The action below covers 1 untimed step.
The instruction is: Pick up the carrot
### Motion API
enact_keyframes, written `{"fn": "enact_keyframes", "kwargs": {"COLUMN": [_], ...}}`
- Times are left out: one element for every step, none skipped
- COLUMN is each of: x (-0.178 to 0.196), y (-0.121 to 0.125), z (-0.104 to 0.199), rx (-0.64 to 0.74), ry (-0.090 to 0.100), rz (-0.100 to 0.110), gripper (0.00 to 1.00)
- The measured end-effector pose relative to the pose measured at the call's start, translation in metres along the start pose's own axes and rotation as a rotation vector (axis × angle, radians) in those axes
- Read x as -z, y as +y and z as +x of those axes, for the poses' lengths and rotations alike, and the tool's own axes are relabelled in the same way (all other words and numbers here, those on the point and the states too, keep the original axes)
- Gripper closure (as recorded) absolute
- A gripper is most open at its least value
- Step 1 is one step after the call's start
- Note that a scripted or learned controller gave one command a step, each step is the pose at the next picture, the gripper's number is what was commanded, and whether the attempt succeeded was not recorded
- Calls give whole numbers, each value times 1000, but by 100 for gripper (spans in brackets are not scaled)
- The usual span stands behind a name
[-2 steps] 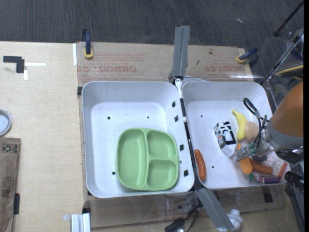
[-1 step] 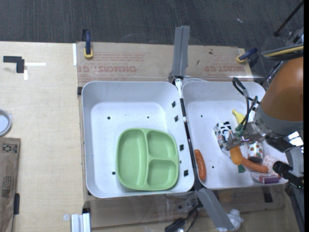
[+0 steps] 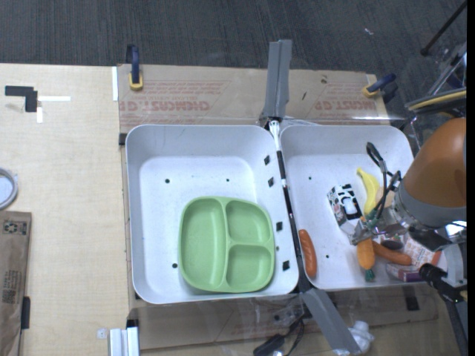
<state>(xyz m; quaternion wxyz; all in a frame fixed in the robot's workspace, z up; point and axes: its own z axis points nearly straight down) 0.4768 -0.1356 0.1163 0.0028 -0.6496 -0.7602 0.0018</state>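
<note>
2 shallow white bins sit side by side on the worktop [image 3: 67, 199], whose pale wood runs out to the left edge, where a black L-shaped mark [image 3: 22, 95] lies near the top corner and a brown paper bag [image 3: 13, 262] lies lower down. In the left bin [image 3: 141, 221] rests a green divided plate [image 3: 226, 245] with 3 compartments, set toward the bin's near right corner. Behind both bins lies a sheet of printed cardboard [image 3: 215, 95], pinned by a blue-and-yellow clamp [image 3: 133, 69] at its left end. The right bin [image 3: 319, 147] holds a hot dog sausage [image 3: 307, 253] lying just beside its left wall, then a small black-and-white packet [image 3: 344, 202], and a yellow banana [image 3: 368, 190] just right of that. The carrot [image 3: 365, 255] lies near the bin's front edge, stubby and orange with a green tip pointing toward the front, and a second, slimmer orange piece [image 3: 392, 255] sits just to its right. The gripper [image 3: 369, 228] hangs just above the carrot's upper end; whether it is released or clenched cannot be told. The grey arm with its orange band [image 3: 444, 169] enters from the right.
</note>
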Motion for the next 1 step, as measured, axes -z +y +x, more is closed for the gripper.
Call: {"fn": "enact_keyframes", "kwargs": {"x": [72], "y": [20], "z": [97], "rx": [-127], "ry": [-2], "rz": [-1], "gripper": [100]}}
